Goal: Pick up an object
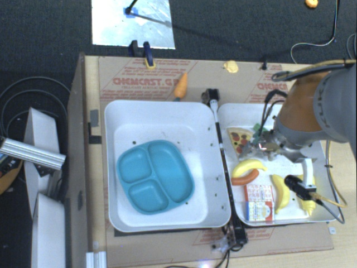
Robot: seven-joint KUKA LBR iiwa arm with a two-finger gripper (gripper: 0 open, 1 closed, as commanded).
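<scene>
Right white bin (321,219): pizza slice (239,139) just beside hand (261,147).

The arm (321,108) is cut off by the frame's right edge and hides much of the right bin (234,113). The gripper (266,145) is too small to tell its details.

Blue tray (155,176) in left bin (162,111)

Grey arm (337,102), orange band (298,106), black cables
</scene>
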